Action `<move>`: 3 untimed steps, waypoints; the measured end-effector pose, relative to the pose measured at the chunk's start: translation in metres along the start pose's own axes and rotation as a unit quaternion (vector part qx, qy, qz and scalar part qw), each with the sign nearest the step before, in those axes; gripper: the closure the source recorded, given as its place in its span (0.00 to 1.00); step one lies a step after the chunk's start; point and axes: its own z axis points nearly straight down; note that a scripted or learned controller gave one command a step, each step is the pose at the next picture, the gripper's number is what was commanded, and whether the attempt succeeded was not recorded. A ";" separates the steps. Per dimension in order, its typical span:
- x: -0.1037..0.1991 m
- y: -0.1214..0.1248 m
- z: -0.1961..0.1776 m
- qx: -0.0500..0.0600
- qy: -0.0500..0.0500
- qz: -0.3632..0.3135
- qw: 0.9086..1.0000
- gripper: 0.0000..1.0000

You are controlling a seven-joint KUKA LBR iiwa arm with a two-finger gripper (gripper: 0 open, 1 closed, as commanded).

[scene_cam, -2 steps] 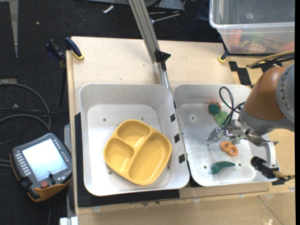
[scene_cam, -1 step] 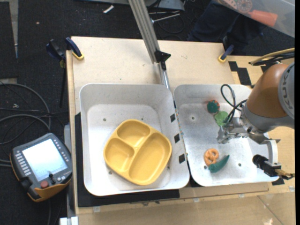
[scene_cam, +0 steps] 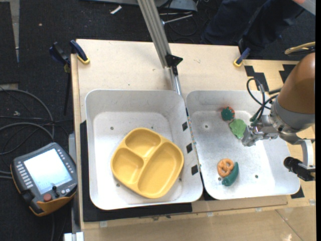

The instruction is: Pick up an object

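Far left of the tool, off the worktop (scene_cam: 125,59): teach pendant (scene_cam: 44,177) on the floor.

Left bin (scene_cam: 95,114), well away from the tool: yellow divided plate (scene_cam: 147,162), three compartments, nothing in them.

Right bin (scene_cam: 271,182), under the tool. Three candidates:
- green piece (scene_cam: 237,128), touching or just left of the tool tip; exact contact not readable.
- small teal item with a red top (scene_cam: 228,114), up and left of the tool, near the green piece but apart from it.
- orange pretzel-like item resting on a dark green piece (scene_cam: 228,170), below and left of the tool, apart from it.

Tool (scene_cam: 249,137): low in the right bin, right beside the green piece. Finger spread hidden by the wrist and too small to read, so cannot tell if wide or narrow. Nothing visibly held.

Progress, judged: approach looks done, likely target the green piece. Grasp not confirmed, lift not done. Everything resting on the bin floor. Left: close on it, lift clear, verify hold.
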 end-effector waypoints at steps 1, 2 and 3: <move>0.000 0.002 -0.053 0.000 0.000 -0.001 1.000 1.00; 0.048 0.013 -0.046 0.003 0.002 -0.003 1.000 1.00; 0.101 0.025 -0.055 0.002 0.002 -0.003 1.000 1.00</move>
